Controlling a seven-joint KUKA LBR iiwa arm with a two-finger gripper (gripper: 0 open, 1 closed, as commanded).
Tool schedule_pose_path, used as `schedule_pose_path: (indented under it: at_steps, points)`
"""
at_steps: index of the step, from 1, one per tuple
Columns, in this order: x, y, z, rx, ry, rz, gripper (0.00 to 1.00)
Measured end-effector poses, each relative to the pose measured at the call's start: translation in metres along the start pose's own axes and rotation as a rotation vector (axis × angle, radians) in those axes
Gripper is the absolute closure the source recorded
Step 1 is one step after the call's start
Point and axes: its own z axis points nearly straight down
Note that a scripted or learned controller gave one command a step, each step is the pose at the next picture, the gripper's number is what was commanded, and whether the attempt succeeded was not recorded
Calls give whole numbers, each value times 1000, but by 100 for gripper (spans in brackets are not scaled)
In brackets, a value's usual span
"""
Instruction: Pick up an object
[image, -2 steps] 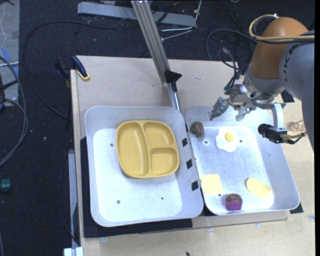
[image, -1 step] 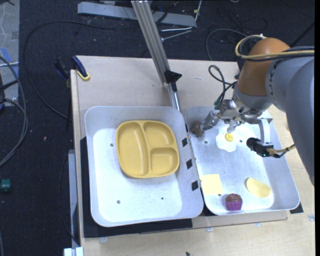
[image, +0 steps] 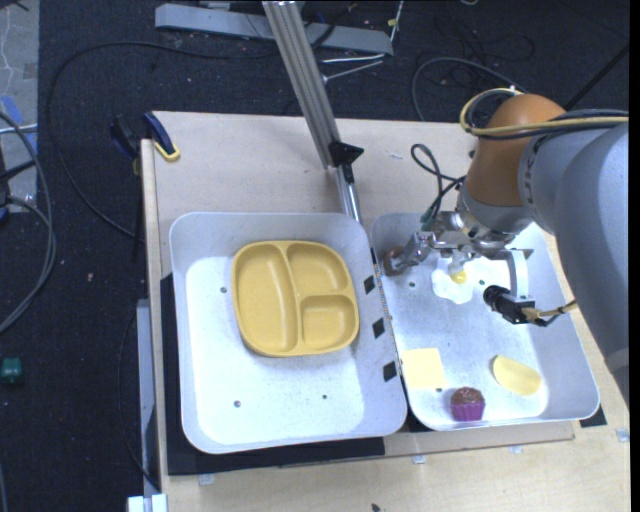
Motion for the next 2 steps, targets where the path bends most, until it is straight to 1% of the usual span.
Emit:
schedule_pose_path:
  at_steps: [1, 2]
  points:
    - [2, 1, -12, -6, 1, -2, 100]
    - [11, 0, -61, -8, 1, -4, 100]
